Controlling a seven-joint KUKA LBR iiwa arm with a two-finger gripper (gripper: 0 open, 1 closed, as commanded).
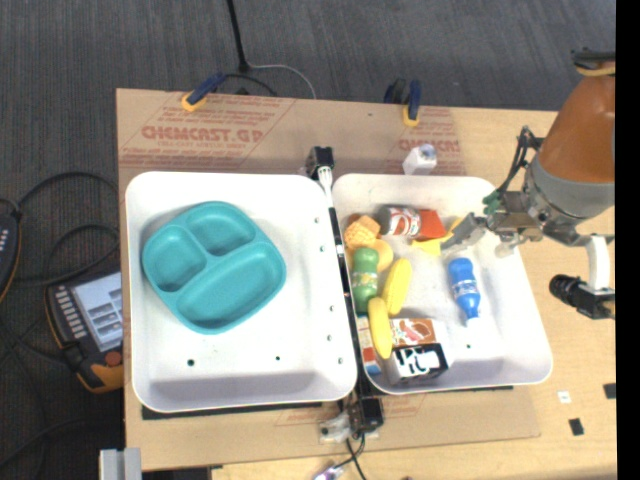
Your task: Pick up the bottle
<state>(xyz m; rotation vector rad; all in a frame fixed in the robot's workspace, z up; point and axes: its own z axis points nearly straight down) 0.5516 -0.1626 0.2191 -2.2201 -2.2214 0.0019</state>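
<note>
Lying free in the right shallow white bin (520, 353), the small blue plastic bottle (462, 287) sits beside yellow toy bananas (390, 298); the gripper (478, 230) hovers just above, fingers spread. Left bin holds a teal divided plate (212, 265); brown cardboard bench (200, 133), dark carpet (120, 28).

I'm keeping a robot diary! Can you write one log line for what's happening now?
step: reach | target: blue bottle lying in right bin | gripper above bin's far side, short of bottle | teal plate in left bin
</note>
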